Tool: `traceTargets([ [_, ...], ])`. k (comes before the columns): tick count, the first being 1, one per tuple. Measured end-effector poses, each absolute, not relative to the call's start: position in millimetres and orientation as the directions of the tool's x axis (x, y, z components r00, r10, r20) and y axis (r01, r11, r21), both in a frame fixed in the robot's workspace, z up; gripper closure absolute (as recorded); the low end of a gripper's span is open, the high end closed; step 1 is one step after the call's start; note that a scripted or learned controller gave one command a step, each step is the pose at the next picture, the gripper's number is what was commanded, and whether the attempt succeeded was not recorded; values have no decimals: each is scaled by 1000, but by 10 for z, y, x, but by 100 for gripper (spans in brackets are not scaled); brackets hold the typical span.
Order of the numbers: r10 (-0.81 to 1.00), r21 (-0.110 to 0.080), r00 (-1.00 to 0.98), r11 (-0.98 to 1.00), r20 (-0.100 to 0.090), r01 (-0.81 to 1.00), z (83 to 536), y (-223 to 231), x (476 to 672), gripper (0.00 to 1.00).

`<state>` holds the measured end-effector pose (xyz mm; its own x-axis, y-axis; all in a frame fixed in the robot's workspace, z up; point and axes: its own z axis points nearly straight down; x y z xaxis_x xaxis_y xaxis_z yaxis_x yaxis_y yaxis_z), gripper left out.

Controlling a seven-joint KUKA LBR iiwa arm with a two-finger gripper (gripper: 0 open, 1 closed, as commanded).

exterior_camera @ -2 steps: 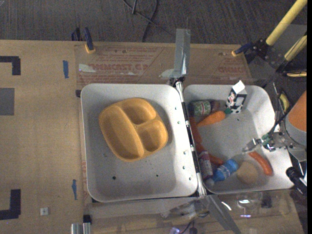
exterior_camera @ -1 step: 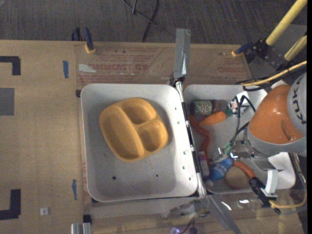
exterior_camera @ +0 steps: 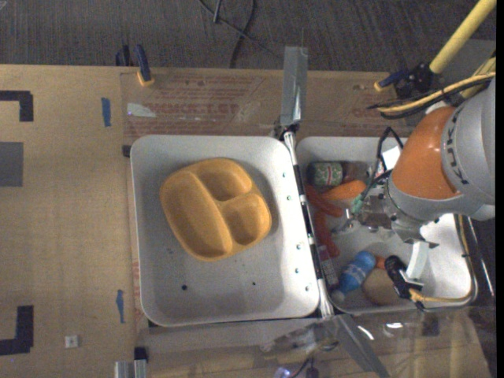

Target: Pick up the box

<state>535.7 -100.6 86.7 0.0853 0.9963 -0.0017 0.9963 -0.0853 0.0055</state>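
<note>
Nearest, at the 6 o'clock edge of the right bin [exterior_camera: 465,286]: a blue bottle [exterior_camera: 358,268] lying tilted, and touching it at its 3 o'clock a tan lump, seemingly the box [exterior_camera: 381,288], though too blurred and too much covered to tell for sure. Just beside that, at 2 o'clock, a black piece with a yellow cable [exterior_camera: 402,279] hanging off the arm. Above these, reaching in from 3 o'clock, the grey arm [exterior_camera: 480,144] with its orange band [exterior_camera: 424,164], bent over the middle of the right bin, wrist turned downward and towards 9 o'clock. Under the wrist, the gripper [exterior_camera: 368,213], low over the bin floor, well apart from the tan lump and at its 12 o'clock; open or closed, impossible to tell, hidden by the wrist housing. Nothing seen held. At the gripper's 10 o'clock, an orange carrot-shaped thing [exterior_camera: 345,190], near a red strip [exterior_camera: 319,203] along the bin's 9 o'clock wall. Farther back, at the 11 o'clock corner of the right bin, a green can [exterior_camera: 326,172] on its side. At 9 o'clock of all this, the left bin [exterior_camera: 236,290], with a yellow divided plate [exterior_camera: 216,208] lying flat towards its 11 o'clock part. Beneath both bins, the tabletop [exterior_camera: 63,235], brown with black and blue tape marks. Farthest, at 12 o'clock, dark floor [exterior_camera: 94,14] with black cables [exterior_camera: 224,10].
</note>
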Motion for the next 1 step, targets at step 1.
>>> traceTargets([
  [1,959,5,285,-285,-2,959,861,-1264,5942,0],
])
